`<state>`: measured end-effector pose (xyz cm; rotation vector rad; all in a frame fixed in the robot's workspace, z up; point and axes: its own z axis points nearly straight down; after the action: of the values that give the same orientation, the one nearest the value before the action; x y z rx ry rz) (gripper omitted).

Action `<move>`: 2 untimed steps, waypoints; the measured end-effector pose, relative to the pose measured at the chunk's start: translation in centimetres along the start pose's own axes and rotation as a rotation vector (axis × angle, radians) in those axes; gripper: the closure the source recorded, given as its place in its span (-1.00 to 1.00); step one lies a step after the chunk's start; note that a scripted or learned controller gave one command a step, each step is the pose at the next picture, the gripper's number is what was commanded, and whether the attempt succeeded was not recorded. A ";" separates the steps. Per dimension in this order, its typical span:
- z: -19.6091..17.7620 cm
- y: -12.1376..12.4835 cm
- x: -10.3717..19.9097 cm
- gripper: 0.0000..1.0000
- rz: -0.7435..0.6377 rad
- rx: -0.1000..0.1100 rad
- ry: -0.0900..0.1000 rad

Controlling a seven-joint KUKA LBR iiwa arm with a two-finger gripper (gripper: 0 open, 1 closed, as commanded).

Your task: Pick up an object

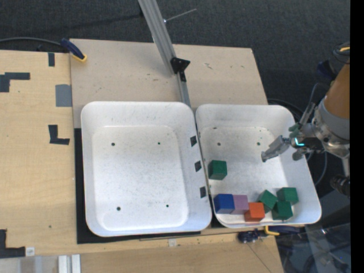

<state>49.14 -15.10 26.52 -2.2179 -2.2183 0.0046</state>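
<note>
In the right bin (239, 114) lie several small blocks. A green cube (218, 169) sits alone near the bin's left wall. Along the front wall are a blue cube (224, 202), a purple cube (240, 202) and an orange cube (255, 211). Three green blocks (282, 203) cluster in the front right corner. My gripper (283, 153) hangs above the bin's right side, behind that cluster and well right of the lone green cube. It is open, with one finger (272, 151) splayed left, and nothing sits between its fingers.
The left bin (136, 110) stands beside the right one, with a shared rim between them. A slanted metal bar (162, 36) runs from the top of the view down to the bins' rear junction. The grey and orange arm (341, 104) enters from the right.
</note>
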 end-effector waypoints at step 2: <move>4.3 0.5 -0.3 -1.00 0.000 0.001 -0.001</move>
<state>49.62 -15.44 22.19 -2.2180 -2.2185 0.0060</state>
